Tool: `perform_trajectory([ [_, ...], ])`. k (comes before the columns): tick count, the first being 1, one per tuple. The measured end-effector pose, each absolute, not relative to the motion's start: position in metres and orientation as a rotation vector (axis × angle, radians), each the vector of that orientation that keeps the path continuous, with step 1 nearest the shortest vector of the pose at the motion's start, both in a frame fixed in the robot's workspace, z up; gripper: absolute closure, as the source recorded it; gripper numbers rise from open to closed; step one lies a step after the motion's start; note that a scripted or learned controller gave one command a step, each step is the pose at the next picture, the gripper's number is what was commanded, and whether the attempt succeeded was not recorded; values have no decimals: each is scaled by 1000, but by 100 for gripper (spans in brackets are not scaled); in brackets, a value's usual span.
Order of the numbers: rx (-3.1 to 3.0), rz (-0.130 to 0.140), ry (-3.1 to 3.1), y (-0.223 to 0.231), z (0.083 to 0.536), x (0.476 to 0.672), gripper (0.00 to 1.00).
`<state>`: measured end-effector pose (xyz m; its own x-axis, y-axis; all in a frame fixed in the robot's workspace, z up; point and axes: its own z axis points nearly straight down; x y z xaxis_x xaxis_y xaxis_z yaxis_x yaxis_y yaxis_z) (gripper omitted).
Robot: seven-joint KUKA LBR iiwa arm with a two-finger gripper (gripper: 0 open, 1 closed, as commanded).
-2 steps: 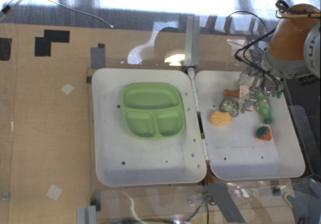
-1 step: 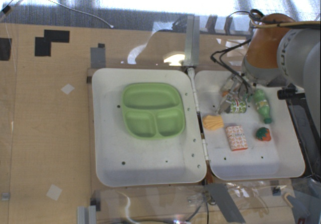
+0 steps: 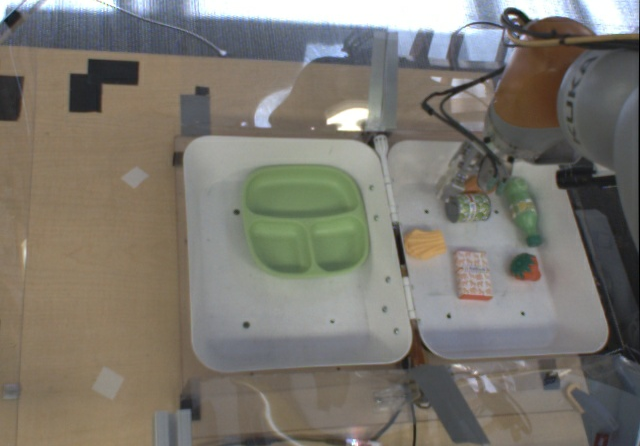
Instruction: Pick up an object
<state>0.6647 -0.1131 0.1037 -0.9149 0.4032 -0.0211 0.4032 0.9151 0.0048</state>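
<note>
Hovering over the right bin, the gripper is just above a small can, which lies on its side toward 6 o'clock, long axis from 9 to 3 o'clock. A green bottle lies beside it at 3 o'clock.

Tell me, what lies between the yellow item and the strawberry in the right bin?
In the camera view, the pink-red patterned packet lies between the yellow item and the strawberry, touching neither.

A pale green divided tray sits in the white left bin; the right bin holds a green bottle, yellow-orange wedge and red-checked packet.
</note>
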Motion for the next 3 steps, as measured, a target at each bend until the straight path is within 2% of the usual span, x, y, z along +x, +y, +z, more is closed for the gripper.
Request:
perform_trajectory([
  [1,520,9,3078,-38,194,648,100],
  [2,870,10,3012,79,187,637,100],
  [3,954,7,2989,116,185,601,100],
])
